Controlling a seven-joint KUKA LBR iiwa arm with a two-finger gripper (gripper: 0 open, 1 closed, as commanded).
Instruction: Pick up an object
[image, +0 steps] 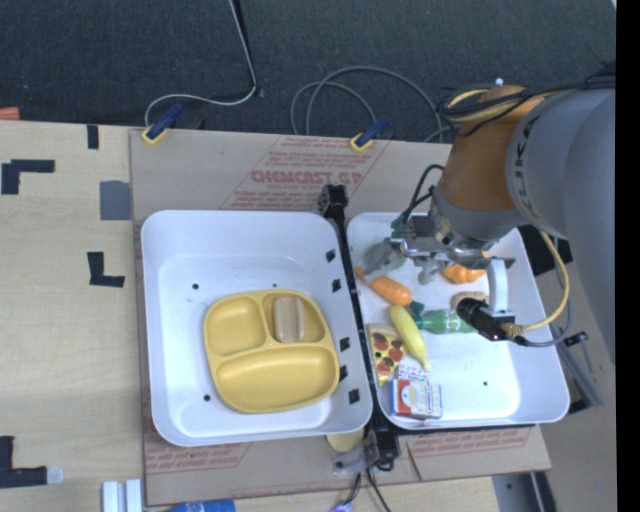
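Over the right bin (540, 395), your gripper (432, 250) sits at 12 o'clock from the toy corn (408, 335); can't tell finger state.

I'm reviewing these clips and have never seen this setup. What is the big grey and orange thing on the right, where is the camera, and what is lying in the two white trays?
The grey and orange thing is a robot arm; its gripper hangs over the right bin. One fixed camera looks down at a slant on both bins. The left bin holds a yellow divided plate with a small tan piece in one compartment. The right bin holds toy food: a carrot, a corn cob, a pizza slice, a green bottle and a small carton. I see nothing held between the fingers.
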